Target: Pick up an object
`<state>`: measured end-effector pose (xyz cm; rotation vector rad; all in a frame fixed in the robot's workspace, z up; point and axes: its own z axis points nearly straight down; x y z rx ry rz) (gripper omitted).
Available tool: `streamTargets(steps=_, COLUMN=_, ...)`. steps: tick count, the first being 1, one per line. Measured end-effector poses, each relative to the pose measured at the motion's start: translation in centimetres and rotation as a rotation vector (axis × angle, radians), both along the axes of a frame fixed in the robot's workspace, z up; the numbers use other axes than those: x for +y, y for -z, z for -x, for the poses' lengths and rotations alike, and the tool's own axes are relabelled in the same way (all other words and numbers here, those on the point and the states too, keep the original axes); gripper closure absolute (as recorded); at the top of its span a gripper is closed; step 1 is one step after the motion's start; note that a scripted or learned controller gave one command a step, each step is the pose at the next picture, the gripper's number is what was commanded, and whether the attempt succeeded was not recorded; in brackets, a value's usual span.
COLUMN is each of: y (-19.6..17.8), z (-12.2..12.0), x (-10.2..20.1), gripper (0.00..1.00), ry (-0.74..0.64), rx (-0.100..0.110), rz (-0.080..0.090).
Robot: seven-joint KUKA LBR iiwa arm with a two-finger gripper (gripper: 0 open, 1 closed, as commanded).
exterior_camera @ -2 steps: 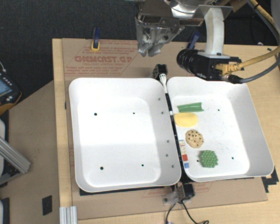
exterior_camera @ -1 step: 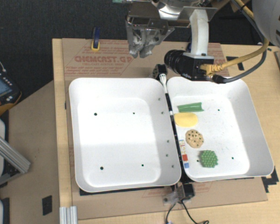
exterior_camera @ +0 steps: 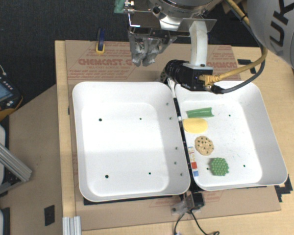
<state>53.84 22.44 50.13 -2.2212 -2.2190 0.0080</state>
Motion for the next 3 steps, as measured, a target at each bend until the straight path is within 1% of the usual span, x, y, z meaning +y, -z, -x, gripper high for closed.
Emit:
streamTargets(steps=1, y=-0.2, z=0.0, x=0.0, gripper=0.0, ry=0.0, rx=-0.003, rz=-0.002)
streamTargets(steps=2, y=-3.5, z=-8.4, x=-3.5, gripper=0.0, ry=0.005, rx=-0.013, rz=-0.002)
streamTargets(steps=3, y=-4.5, z=-8.1, x=-3.1, gripper=1.0, ry=0.0, rx=-0.011, rz=-0.004)
